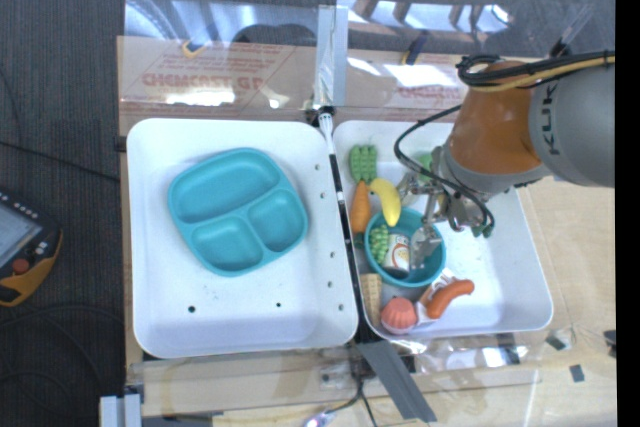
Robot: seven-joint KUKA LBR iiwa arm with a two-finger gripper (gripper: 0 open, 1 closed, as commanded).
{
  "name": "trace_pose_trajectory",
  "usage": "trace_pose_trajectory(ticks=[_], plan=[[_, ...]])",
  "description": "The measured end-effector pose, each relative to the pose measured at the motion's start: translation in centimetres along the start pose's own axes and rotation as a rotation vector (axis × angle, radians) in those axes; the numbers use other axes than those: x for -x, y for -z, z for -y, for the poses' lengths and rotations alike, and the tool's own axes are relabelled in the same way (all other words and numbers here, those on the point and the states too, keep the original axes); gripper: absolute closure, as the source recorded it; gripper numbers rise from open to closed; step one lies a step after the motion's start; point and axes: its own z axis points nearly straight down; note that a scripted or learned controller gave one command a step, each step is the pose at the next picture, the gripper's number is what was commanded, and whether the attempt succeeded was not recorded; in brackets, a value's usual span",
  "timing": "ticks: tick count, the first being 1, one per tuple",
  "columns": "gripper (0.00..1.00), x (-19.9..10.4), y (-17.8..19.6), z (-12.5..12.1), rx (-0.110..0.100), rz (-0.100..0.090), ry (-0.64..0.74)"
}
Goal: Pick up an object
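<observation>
My gripper (425,233) reaches down from the orange-banded wrist into the right bin (520,265), its tips over the teal bowl (385,263). The bowl holds small green and white pieces. A yellow banana (386,200) lies just left of the gripper, with an orange carrot (360,207) beside it and a green toy (363,161) behind. In front of the bowl lie a red sausage (447,295) and a pink round toy (399,314). Nothing is seen held between the fingers.
The left bin (150,245) carries a teal divided plate (238,209). Clear plastic walls stand behind both bins. Black cables loop from the wrist over the right bin. A black and orange device (20,250) lies on the floor at far left.
</observation>
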Motion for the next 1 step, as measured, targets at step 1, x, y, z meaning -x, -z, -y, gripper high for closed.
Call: trace_pose_trajectory(ticks=[1], plan=[[0.0, -3.04, 0.1, -1.05, 0.014, 0.013, -0.208]])
